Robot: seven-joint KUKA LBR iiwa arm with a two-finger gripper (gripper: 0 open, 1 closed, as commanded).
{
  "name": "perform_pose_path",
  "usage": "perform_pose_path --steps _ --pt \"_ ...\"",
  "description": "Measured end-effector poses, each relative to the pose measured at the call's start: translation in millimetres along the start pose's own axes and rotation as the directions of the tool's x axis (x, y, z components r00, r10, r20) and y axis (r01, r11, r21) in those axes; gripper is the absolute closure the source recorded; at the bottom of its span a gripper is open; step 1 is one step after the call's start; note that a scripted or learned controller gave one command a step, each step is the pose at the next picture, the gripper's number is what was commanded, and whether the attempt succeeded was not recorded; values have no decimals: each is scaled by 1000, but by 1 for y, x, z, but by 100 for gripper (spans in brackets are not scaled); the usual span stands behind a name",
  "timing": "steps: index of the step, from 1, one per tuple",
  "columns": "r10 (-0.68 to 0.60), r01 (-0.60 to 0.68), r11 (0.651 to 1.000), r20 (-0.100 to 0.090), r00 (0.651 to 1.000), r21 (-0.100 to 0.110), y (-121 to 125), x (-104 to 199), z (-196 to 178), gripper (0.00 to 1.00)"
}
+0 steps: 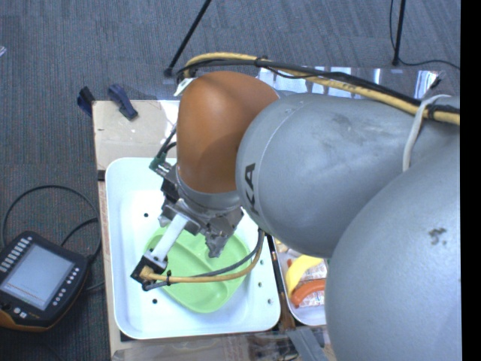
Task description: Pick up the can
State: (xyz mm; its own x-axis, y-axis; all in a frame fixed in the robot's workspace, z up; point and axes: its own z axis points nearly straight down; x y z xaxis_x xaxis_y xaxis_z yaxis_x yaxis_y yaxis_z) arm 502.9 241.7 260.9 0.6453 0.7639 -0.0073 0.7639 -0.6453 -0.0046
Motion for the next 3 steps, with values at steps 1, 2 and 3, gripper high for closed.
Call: perform_pose_path --steps 1,2,3 --pt "56 -56 998 1 998 2 16 -27 103 0" --pt "260 -260 965 -10 966 19 42 -94 171 0" --pt "423 -423 906 -1 906 2 75 -131 76 0"
